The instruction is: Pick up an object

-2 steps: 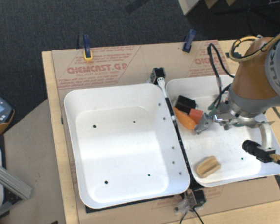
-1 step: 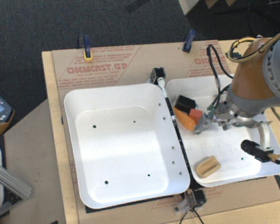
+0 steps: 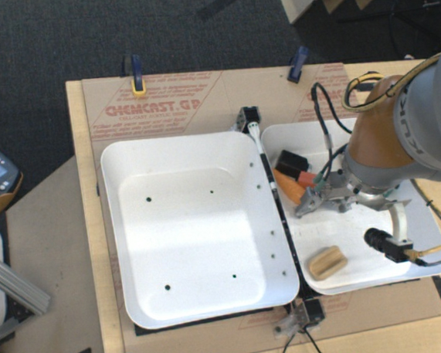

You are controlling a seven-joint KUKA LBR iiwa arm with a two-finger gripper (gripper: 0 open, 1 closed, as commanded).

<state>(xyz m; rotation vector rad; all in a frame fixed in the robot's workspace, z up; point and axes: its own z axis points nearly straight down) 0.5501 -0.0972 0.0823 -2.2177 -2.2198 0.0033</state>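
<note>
My gripper (image 3: 306, 200) hangs low over the left part of the right bin (image 3: 369, 274), under the grey arm with its orange band. Its metal fingers point left toward an orange object (image 3: 289, 188) with a small red piece (image 3: 307, 178) beside it. A black block (image 3: 291, 162) lies just above those, near the bin's left wall. Nearer the front of the same bin lies a tan wooden block (image 3: 326, 262), apart from the gripper. I see nothing clearly between the fingers.
The left bin (image 3: 128, 181) sits beside the right one, with a black rail between them. A black cable and connector (image 3: 388, 244) trail from the wrist over the right bin. Clamps (image 3: 137, 73) hold the cardboard base at the back.
</note>
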